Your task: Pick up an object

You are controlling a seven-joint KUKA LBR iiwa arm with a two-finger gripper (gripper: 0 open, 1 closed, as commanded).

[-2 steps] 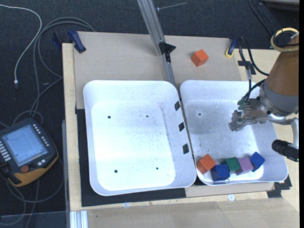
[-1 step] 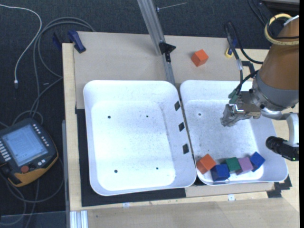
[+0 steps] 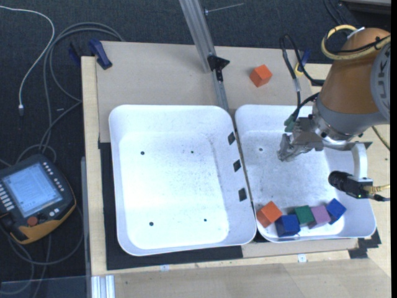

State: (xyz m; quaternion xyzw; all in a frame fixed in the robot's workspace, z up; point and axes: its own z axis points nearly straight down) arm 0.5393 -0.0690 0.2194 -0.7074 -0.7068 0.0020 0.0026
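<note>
My gripper (image 3: 286, 153) hangs over the middle of the right bin (image 3: 267, 121), fingers pointing down at the bin floor with nothing seen between them. Along the bin's front edge lies a row of blocks: an orange block (image 3: 269, 212), a dark blue block (image 3: 288, 225), a green block (image 3: 304, 215), a pink block (image 3: 320, 214) and another blue block (image 3: 335, 208). The gripper is well behind that row, apart from every block.
The left bin (image 3: 167, 179) stands beside the right one. An orange cube (image 3: 261, 75) lies on the bench behind the bins. A metal post (image 3: 197, 23) rises at the back centre. A pendant (image 3: 31, 194) rests at the far left.
</note>
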